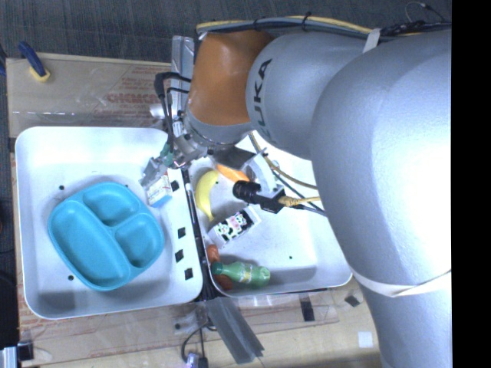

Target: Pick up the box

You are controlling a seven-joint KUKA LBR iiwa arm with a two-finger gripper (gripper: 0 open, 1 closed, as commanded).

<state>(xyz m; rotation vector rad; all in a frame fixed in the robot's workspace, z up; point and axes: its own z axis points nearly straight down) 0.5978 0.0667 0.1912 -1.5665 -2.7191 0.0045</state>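
Wooden bench (92, 90) with faint red print I can't read, two white bins on it side by side. Left bin (46, 152) has a blue three-compartment plate (106, 234) and, near its right wall, a small box (156, 185) with blue-and-white packaging, text too small to read. My gripper (173, 158) hangs just above and to the right of that box, right over the divider between the bins; whether it touches the box I can't tell, and I can't tell how its jaws stand, since the wrist hides them. Arm (322, 113) fills the right side, orange band up top, partial lettering "UKA" on the grey shell. Right bin (307, 271) holds a banana (204, 192), a black-and-white patterned carton (232, 225), and a green bottle (244, 274) lying on its side with a red cap.
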